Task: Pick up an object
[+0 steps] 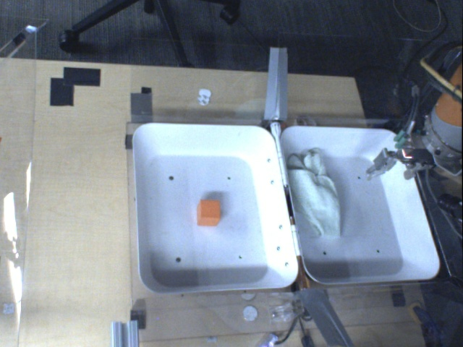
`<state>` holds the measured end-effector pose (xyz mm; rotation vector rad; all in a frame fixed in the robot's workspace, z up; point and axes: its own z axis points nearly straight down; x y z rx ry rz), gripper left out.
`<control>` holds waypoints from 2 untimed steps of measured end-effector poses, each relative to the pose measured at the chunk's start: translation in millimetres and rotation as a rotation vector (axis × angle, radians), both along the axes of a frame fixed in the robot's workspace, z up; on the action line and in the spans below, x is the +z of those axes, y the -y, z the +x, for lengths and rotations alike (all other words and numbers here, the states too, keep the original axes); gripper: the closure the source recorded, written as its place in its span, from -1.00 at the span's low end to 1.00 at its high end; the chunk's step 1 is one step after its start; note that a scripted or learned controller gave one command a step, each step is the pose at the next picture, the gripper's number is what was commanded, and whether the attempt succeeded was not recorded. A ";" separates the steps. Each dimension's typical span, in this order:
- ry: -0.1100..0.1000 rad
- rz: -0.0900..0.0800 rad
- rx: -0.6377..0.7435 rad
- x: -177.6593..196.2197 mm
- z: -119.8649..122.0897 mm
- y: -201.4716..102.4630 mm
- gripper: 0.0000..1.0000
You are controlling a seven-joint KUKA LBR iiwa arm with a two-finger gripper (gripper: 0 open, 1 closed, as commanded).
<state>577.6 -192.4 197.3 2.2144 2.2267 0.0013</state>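
My claw [383,163] hangs inside the right bin [427,266], just beside the crumpled white cloth [316,194], apparently lining up a grab; its spread I cannot tell.

The pale wooden bench [79,215] bears two white bins [148,194] and seemingly black tape patches [71,84].

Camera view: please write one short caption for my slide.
Pincer at the right bin's far right edge; white cloth lies in it, orange cube in the left bin.

Orange cube [209,212] stands alone, approachable all sides; cloth [315,191] hugs divider.
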 end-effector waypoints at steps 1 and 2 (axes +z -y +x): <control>0.004 -0.001 -0.101 -101.4 14.9 4.0 -1.00; 0.008 -0.001 -0.097 -90.0 16.9 2.9 1.00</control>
